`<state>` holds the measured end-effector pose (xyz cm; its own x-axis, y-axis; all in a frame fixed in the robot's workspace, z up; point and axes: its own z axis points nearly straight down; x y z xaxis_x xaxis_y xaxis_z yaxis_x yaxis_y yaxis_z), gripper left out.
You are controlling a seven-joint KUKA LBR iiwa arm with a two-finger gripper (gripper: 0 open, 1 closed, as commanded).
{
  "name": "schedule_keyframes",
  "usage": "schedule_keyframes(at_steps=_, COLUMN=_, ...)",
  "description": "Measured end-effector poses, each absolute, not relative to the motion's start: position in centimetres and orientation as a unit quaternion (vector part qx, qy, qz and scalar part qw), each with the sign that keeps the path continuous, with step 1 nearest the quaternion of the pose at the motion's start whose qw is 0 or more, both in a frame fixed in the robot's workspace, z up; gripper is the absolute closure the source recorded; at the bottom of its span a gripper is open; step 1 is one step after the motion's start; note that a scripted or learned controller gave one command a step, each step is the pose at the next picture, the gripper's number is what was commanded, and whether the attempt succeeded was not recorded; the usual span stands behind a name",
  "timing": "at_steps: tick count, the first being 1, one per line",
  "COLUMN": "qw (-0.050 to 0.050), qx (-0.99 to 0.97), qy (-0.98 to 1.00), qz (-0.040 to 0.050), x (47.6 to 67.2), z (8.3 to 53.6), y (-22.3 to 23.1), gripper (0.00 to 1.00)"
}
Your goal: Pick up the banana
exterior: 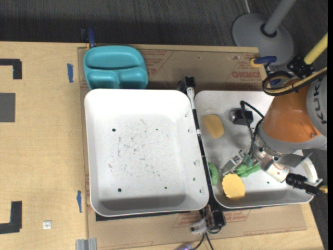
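The arm (291, 121), grey with an orange band, reached from the right into the right bin (229, 99) on the worktop (41, 155), its end effector (240, 163) low over a green object (244, 169) near that bin's front wall. Whether the end effector was open or closed could not be told. A yellow piece that may have been the banana (233, 186) lay against the right bin's front wall, just in front of the end effector and touching the green object's edge, not visibly gripped. A paler yellow object (213, 126) sat farther back in the right bin, near its left wall. The left bin (143, 150) stood touching the right bin's left side, and a teal tray (115, 66) rested behind the left bin.
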<state>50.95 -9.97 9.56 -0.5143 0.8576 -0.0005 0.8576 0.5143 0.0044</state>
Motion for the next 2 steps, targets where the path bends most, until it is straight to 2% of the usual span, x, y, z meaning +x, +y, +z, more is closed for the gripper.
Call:
schedule_keyframes(at_steps=1, qw=-0.003, qx=0.542, qy=0.841, qz=0.0016, x=48.68, z=16.26, y=-1.16, gripper=0.0)
schedule_keyframes(at_steps=2, qw=-0.009, qx=0.538, qy=0.843, qz=0.0045, x=48.64, z=17.19, y=-0.42, gripper=1.0)
